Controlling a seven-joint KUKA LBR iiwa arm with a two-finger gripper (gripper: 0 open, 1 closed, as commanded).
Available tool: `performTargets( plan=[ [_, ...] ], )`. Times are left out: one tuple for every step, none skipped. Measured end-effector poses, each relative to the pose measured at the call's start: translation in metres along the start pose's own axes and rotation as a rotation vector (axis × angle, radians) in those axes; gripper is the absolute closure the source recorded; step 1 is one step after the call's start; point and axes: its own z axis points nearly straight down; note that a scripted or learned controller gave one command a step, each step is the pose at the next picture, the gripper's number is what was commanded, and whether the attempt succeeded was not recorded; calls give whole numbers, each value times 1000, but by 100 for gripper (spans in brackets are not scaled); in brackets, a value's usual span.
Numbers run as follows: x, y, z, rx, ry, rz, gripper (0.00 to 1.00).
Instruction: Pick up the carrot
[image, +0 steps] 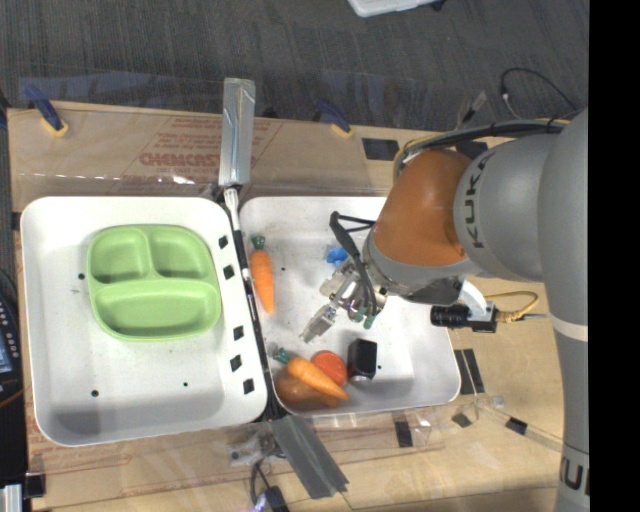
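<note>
Carrots sit in the right-hand shallow white plastic bin (430, 372), two of them. At its near edge a stubby orange carrot with a green stem end (310, 374) lies slantwise across a brownish rounded lump (300, 393), with a round red-orange fruit (331, 364) touching it just behind. A small black block (362, 358) stands just right of that fruit. Farther back, along the bin's left wall, a second, slimmer orange carrot with a green tip (263, 279) lies lengthwise, alone and well apart from the near pile.

Between the two groups, over the bare middle of the bin floor, hangs the metal two-finger gripper (322, 322), pointing down and to the left from the grey arm with its orange band (425, 215). Its fingers look a little apart with nothing between them; it touches neither carrot. A small blue piece (336, 256) shows just behind the wrist.

The left-hand shallow white plastic bin (60, 400) holds a light green plastic plate with three compartments (153, 280), set toward the far half of that bin. The plate's hollows carry nothing.

Beyond both bins lies a flat sheet of brown cardboard with red printing (130, 150) on the bench.
</note>
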Motion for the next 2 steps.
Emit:
performTargets(
  plan=[
    [75,19,-70,0,-1,152,0],
    [70,-18,31,0,0,162,0]
  ],
)
